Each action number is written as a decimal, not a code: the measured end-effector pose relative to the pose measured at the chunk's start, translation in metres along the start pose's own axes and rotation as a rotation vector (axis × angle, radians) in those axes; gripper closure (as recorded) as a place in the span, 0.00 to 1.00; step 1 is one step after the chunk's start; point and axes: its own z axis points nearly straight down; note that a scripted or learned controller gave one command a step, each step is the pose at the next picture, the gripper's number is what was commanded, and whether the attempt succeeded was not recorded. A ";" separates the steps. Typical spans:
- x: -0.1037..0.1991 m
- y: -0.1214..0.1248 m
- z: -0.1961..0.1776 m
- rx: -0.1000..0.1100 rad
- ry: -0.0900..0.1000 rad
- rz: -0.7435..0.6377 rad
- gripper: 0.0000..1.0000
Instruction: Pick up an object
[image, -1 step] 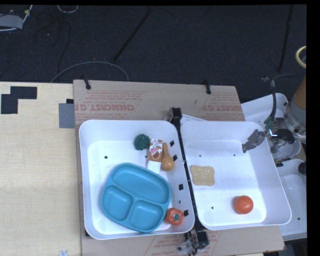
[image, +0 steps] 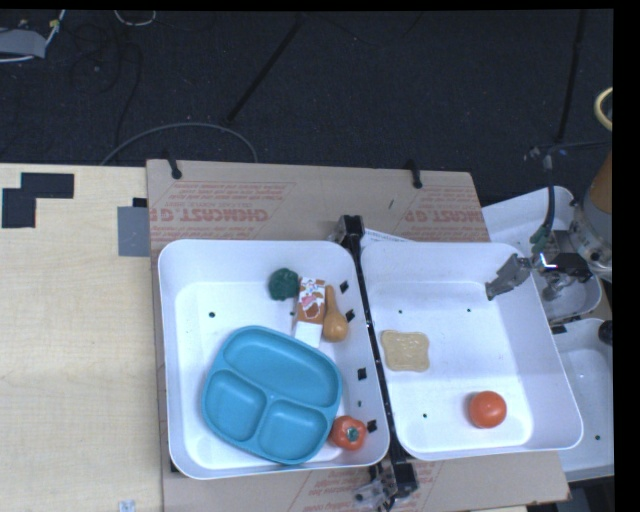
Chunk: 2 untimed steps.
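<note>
Small tomato (image: 348, 432) beside blue tray (image: 272, 395); jaws (image: 510, 276) over right bin's (image: 560, 400) rim, state unclear.

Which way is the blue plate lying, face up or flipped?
Face up. The blue plate in the left bin shows its three recessed compartments.

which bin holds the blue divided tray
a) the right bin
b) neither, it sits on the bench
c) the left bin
c) the blue divided tray lies inside the left bin, below the green object, while the right bin holds a tan flat piece and a red ball.
</note>
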 end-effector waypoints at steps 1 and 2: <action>-0.003 -0.001 0.064 0.005 0.001 0.000 0.00; 0.004 -0.008 0.125 0.005 0.002 0.000 0.00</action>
